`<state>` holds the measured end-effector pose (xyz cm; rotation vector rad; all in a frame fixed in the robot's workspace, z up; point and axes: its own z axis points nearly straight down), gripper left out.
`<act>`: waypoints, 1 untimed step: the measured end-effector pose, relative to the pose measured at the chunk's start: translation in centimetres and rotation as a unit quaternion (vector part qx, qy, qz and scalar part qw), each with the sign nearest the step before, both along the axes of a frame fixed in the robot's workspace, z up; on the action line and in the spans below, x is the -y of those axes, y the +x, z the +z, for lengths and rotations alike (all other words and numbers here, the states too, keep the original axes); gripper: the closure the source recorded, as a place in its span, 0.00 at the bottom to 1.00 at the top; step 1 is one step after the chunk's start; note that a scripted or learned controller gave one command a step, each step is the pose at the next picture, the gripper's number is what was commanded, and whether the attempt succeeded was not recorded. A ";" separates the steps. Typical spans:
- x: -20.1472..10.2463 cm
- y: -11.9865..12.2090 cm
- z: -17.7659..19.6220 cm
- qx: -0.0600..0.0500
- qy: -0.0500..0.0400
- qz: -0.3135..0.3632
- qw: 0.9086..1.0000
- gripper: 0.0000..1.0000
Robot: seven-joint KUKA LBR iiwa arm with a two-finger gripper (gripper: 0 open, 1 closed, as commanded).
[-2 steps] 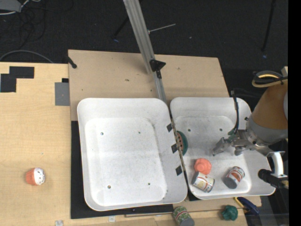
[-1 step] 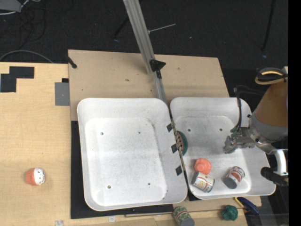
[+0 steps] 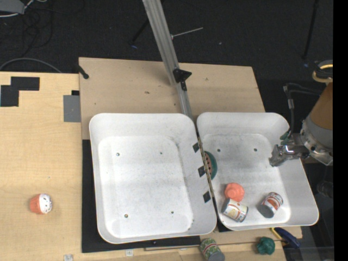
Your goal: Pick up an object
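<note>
The right bin (image 3: 244,126) holds three things near its front edge: an orange-red round object (image 3: 234,191), a white can lying on its side (image 3: 235,210) and a red and silver can (image 3: 270,204). A dark green object (image 3: 211,165) sits against the bin's left wall. My gripper (image 3: 280,155) hangs at the bin's right wall, above and to the right of the cans, with nothing visibly between its fingers. Its small metal fingers are too blurred to judge.
The left bin (image 3: 141,178) lies beside the right one. An orange and white ball (image 3: 41,204) rests on the wooden bench at far left. A green object (image 3: 266,246) and a small can (image 3: 209,248) lie in front of the bins. A metal rail (image 3: 166,48) slants in from behind.
</note>
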<state>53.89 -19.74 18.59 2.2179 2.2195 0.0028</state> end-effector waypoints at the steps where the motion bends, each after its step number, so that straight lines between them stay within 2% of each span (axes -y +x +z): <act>1: 0.1 0.1 3.2 -0.001 0.000 0.000 1.000 1.00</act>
